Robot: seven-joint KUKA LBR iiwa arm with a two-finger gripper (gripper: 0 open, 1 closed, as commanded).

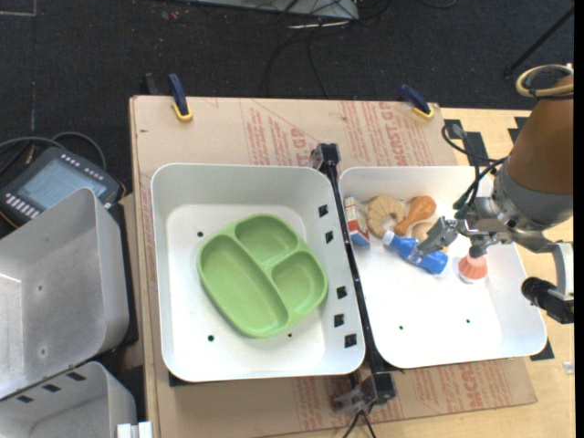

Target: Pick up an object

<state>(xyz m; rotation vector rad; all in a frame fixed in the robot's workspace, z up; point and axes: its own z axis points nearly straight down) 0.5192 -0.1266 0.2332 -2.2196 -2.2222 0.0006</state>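
Green tray (pixel 262 275), gripper (pixel 444 234) over blue tube (pixel 417 251)

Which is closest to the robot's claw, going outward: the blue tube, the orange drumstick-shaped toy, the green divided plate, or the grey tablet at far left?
From the gripper, camera view:
1. Blue tube, just below-left of it in the right bin.
2. Orange drumstick toy, up-left, same bin.
3. Green divided plate, in the left bin.
4. Grey tablet, off the bench at far left.

Green divided plate (pixel 263 274) — left bin (pixel 173 245)

two white bins (pixel 173 272), one green divided plate (pixel 262 274), about five small objects (pixel 415 249).
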